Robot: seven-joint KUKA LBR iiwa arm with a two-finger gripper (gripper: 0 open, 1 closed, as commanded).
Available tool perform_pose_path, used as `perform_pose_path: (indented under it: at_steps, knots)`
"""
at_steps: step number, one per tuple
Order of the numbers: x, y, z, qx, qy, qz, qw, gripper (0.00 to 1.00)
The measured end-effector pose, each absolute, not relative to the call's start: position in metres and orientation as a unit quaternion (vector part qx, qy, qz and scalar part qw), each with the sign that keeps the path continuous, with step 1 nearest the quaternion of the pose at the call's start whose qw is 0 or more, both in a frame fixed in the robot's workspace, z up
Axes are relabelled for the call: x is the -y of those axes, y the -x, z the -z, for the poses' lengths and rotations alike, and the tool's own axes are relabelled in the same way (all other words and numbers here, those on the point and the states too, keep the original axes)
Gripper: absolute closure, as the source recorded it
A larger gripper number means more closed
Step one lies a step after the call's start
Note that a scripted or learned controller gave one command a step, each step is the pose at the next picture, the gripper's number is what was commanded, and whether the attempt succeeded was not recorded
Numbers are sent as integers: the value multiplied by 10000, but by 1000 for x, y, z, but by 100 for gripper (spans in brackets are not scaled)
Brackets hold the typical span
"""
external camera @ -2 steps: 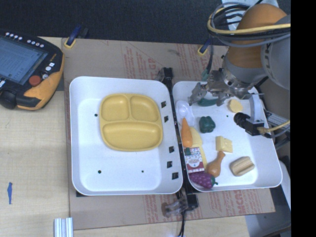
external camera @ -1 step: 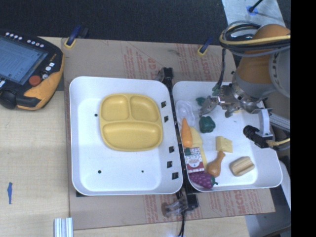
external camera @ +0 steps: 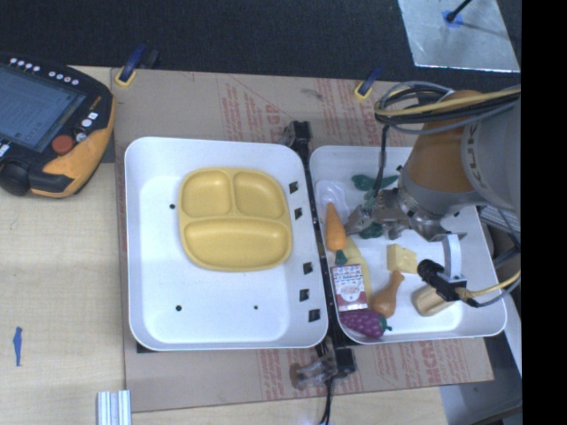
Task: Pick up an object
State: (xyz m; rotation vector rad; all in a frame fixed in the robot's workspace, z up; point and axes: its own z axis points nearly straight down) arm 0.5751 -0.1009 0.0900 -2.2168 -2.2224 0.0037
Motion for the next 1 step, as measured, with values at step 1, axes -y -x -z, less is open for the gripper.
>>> perform_pose_path:
  at_steps: [1]
  knots:
    - [103, -577, -104, 7084, 7058, -9, -7, 100]
